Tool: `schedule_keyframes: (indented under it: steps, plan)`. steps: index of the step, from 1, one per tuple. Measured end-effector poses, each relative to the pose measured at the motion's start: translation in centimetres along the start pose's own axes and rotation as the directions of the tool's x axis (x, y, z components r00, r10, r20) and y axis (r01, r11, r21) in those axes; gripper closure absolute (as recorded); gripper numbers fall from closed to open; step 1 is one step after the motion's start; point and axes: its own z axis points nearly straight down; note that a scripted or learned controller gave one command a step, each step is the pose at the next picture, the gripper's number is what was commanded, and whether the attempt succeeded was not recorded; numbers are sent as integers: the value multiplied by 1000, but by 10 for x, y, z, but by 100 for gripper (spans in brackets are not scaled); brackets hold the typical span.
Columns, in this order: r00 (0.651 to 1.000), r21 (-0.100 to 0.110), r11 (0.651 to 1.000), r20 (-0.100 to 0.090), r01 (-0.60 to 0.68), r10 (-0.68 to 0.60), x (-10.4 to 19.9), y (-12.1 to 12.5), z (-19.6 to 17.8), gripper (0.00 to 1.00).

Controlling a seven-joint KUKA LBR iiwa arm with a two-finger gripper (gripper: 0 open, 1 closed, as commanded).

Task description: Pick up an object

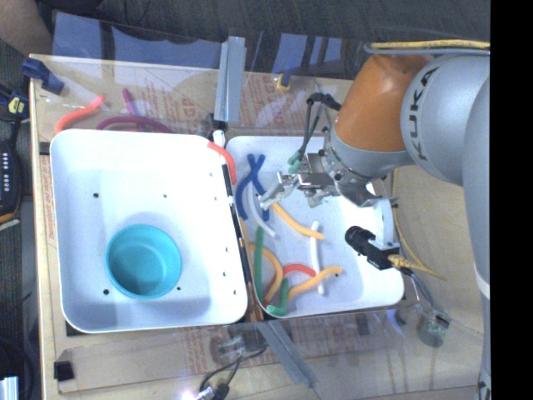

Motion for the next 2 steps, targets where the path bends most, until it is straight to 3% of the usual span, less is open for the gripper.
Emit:
schedule_keyframes:
  steps: [1,2]
  plan:
    - [994,2,994,0,-107,107,-50,18,62,0]
    - [995,-2,995,1,-102,102,-68,44,144,0]
